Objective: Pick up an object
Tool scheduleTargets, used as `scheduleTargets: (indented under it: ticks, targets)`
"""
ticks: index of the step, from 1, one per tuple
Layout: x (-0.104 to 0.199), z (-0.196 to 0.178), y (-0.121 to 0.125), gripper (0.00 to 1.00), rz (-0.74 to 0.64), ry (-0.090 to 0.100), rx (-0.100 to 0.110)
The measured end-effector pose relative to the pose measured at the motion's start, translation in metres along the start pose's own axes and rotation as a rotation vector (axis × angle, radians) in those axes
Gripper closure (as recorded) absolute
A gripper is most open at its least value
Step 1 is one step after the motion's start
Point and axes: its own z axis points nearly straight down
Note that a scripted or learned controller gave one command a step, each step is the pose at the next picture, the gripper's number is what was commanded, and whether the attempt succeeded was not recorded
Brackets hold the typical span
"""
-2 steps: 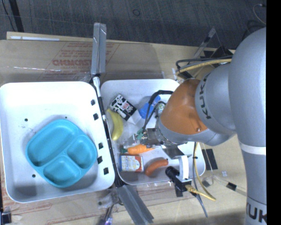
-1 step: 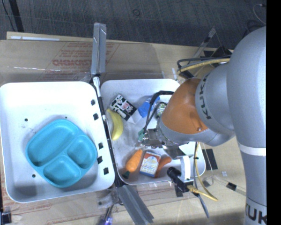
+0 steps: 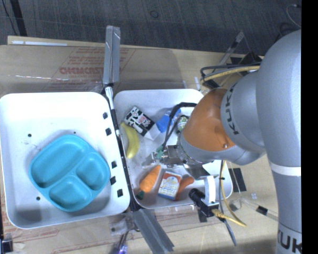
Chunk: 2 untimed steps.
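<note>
Blue divided tray (image 3: 70,178) in roomy left bin (image 3: 21,110), crowded right bin (image 3: 148,95)

Two white bins (image 3: 21,115) are seen on a brown bench (image 3: 47,62). A light blue tray (image 3: 69,172), a yellow banana (image 3: 131,142), an orange carrot (image 3: 148,180), a black-and-white patterned box (image 3: 138,120) and an orange-and-blue carton (image 3: 169,186) are shown inside them

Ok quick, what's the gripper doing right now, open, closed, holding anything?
Gripper: low over the right bin, hidden under the arm's wrist; state cannot be told.
</note>
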Motion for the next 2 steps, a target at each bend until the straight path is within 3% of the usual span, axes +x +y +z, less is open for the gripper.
scheduleTargets:
  ticks: [1,2]
  targets:
    - [0.0002,-0.0093,0.0007,1.00,-0.007,0.000,0.002]
    - [0.0003,-0.0093,0.0008,0.00,-0.007,0.000,0.001]
